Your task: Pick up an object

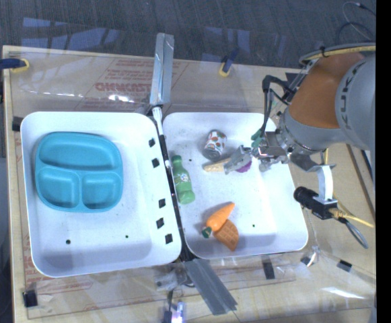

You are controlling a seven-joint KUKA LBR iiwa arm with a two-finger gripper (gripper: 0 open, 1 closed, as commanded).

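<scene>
Two shallow white bins sit side by side on the counter [81, 69], which is covered with a clear sheet. The left bin [47, 247] holds one thing: a blue divided tray [78, 171], lying flat toward the bin's far-left part, with one long compartment along its far side and two smaller ones nearer me.

The right bin [276, 221] carries the loose items. A green bottle [181, 179] lies on its side along the bin's left wall, close to the divider between the bins. Near the front, an orange carrot toy [219, 219] lies at a slant with its green end pointing down-left, and a tan waffle-patterned piece [228, 234] touches it just to the right. Toward the far side rests a small patterned can [214, 143], tipped over. Just below it lies a pale yellowish stick-like piece [215, 167], and right of that a small purple item [244, 167], partly hidden.

The grey arm [357, 106] with its orange band comes in from the right, and its jaws [239, 159] hang low over the right bin's far-right part, right beside the purple item and the pale piece. From where I stand, I cannot tell whether they are spread or closed, nor whether anything sits between them.
</scene>
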